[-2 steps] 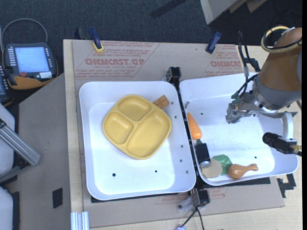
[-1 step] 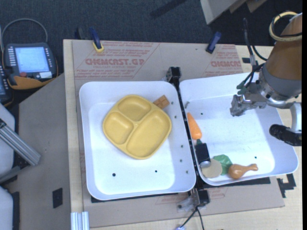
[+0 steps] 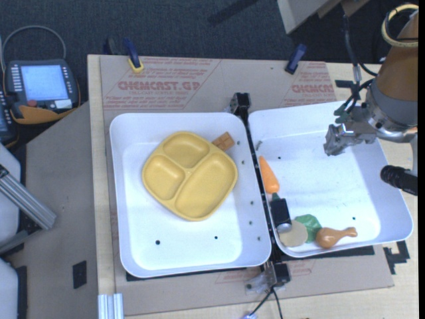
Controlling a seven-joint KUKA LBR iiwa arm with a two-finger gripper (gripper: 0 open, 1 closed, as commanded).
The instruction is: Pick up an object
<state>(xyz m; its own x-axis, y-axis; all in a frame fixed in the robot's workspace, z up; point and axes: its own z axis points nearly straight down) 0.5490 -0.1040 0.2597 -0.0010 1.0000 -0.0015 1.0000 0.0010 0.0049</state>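
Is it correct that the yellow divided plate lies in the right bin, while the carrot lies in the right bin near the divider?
Not quite. The camera view shows the yellow divided plate in the left bin, not the right one. The carrot does lie in the right bin near the divider.

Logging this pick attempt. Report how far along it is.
Done: nothing lifted; the carrot, drumstick and yellow plate lie in the bins. In hand: the gripper hangs over the right bin's far side. Left: descend, grasp, lift.
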